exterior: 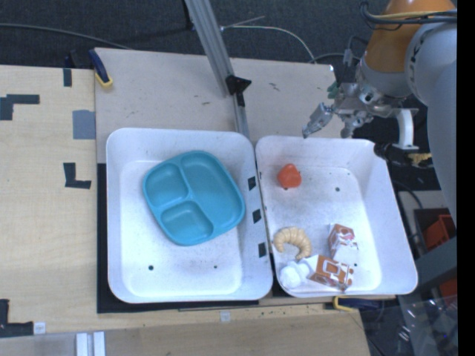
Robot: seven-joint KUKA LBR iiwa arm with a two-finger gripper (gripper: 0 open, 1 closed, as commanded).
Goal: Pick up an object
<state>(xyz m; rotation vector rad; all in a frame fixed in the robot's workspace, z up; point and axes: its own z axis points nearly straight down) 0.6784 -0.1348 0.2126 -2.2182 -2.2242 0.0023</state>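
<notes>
The right bin (386, 199) holds a small orange-red object (289, 176) near its far left corner. Toward the front lie a tan croissant-shaped piece (292, 239), a white lump (293, 275) and two red-and-white cartons (341, 239) (332, 271). My gripper (330, 127) hangs over the far rim of the right bin, above and right of the orange-red object. Its two fingers are spread apart, open, with nothing between them.
A blue three-compartment plate (194, 196) lies in the left bin (119, 221). A grey metal pole (215, 43) slants across the back of the bench and ends near the seam between the bins. Cables trail at the far right.
</notes>
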